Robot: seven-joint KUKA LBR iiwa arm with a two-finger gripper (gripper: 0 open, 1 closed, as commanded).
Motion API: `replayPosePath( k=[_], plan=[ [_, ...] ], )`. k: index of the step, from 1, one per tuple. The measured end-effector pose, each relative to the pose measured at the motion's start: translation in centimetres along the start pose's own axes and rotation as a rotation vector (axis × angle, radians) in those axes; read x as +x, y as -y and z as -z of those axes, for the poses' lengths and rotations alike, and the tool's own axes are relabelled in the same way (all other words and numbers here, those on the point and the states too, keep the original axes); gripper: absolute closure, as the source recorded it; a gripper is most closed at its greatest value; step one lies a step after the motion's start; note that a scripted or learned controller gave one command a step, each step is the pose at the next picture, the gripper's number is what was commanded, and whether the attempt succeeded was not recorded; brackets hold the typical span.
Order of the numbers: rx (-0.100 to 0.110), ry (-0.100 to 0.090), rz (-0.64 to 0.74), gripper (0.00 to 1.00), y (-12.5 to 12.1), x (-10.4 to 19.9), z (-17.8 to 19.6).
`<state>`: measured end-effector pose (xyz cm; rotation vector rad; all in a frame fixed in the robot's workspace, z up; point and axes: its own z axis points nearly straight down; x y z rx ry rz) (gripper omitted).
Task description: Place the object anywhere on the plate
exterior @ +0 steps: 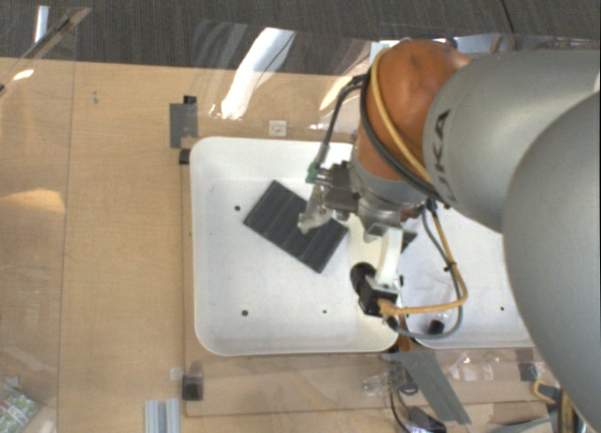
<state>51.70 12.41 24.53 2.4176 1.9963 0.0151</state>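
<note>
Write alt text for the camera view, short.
A grey robot arm with an orange band reaches from the right over a shallow white bin, its gripper poised above a dark, ridged square plate lying tilted in the bin.

The arm [488, 121] covers most of the right-hand bin [488, 318], whose far wall and floor cannot be seen; its right end runs off the picture's edge. The arm itself is cut off at the right and bottom edges. The gripper [317, 217] sits over the near corner of the dark ribbed slab [282, 220], hiding that part; whether it touches the slab cannot be told. The small object [16, 408] at the lower left corner is cut off and too small to identify. The label [277, 127] beyond the left bin [216, 262] is too small to read.
</note>
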Motion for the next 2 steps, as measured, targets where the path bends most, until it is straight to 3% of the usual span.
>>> replayPosePath(
  k=[1, 2],
  plan=[
    [-0.002, -0.001, 0.007, 1.0, -0.13, 0.1, 1.03],
    [-0.002, 0.0, 0.008, 0.0, -0.11, 0.14, 1.02]
  ],
)
